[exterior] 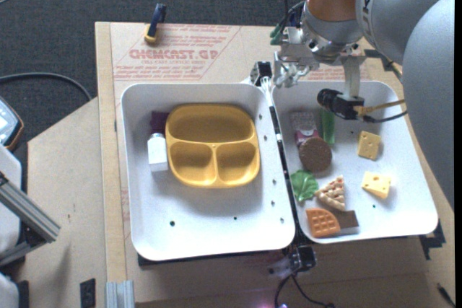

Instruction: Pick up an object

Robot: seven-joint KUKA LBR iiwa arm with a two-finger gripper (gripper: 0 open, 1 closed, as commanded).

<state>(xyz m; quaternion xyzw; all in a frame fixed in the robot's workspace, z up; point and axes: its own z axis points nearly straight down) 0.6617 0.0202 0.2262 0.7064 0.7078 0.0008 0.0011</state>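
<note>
My gripper hangs over the far rim where the two bins meet, above the top-left corner of the right bin. Nothing shows in its grasp. Toy foods lie in the right bin: a pink packet, a green piece, a round brown cookie, two cheese wedges, a lettuce leaf, a pizza slice, a waffle and a brown bar. The nearest item, the pink packet, lies below the gripper toward the front.
The left bin holds a yellow divided plate, a small white bottle and a dark red item. A black part on a cable hangs over the right bin's far side. A blue-yellow tool lies on the board behind.
</note>
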